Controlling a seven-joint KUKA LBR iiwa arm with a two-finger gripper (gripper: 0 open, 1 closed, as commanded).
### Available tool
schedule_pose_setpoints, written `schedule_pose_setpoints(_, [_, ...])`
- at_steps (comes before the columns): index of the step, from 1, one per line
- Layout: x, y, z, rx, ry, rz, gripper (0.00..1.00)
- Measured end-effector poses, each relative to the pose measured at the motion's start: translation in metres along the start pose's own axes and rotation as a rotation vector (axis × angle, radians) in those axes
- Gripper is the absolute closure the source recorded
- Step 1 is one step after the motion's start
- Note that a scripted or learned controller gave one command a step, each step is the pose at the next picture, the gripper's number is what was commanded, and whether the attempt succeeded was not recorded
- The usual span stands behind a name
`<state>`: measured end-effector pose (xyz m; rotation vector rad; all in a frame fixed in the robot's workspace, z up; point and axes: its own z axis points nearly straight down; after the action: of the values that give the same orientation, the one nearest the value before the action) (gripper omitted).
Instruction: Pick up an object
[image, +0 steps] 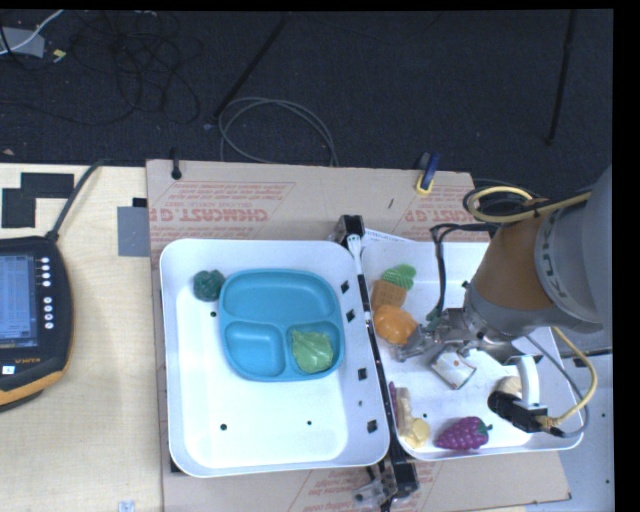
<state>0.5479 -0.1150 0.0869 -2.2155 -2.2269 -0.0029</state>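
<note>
- My gripper (412, 345): low in the right bin (545, 440), reaching toward that bin's left side; my grey arm (560, 270) with the orange band comes in from the right. The metal tips lie just beside the orange fruit (393, 324). Whether the tips are apart or together I cannot tell; I see nothing clamped between them.
- Candidate objects, right bin: the orange fruit, near the divider; a carrot-like piece with a green top (394, 285), just above it; a bunch of purple grapes (461, 433), near the front edge; a small yellow item (416, 431), beside the grapes; a white block (453, 369), under my wrist.
- Left bin (190, 420): a blue compartment tray (270, 320) holding a green leafy item (312, 349) in its lower right compartment; a dark green lump (208, 285), off the tray at upper left.
- Risk, judged: the orange fruit looks round and smooth, so a closing tip could push it toward the bin wall instead of gripping it.
- Risk, judged: the carrot-like piece sits close enough to be knocked or caught alongside.
- Risk, judged: the loose cables (520, 400) by my wrist could snag the white block.
</note>
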Motion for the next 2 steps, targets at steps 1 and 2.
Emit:
schedule_pose_setpoints(1, [-0.005, -0.014, 0.000, 0.006, 0.000, 0.005, 0.00])
schedule_pose_setpoints(2, [-0.010, -0.042, 0.000, 0.006, 0.000, 0.006, 0.00])
